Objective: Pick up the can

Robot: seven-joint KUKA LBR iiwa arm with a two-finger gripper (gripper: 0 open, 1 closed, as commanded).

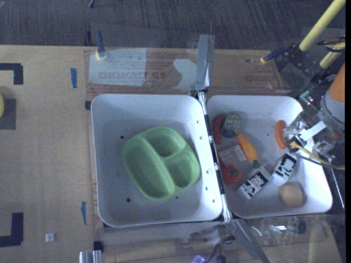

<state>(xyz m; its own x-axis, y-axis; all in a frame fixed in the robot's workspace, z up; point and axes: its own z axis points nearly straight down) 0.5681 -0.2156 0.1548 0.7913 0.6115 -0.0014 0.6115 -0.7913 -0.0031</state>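
1. Can (232, 124) sits at the far left of the right bin (323, 201), by the divider, beside a red piece (218, 129).
2. My gripper (300, 138) hovers over that bin's right side, so the can lies well to my left in this view, a little farther back.
3. The can's long axis I cannot judge; it looks round and small.
4. My wrist clutter hides my grip: wide or narrow, I cannot tell.
5. An orange carrot (247, 147) and a red-orange piece (280, 133) lie between us.
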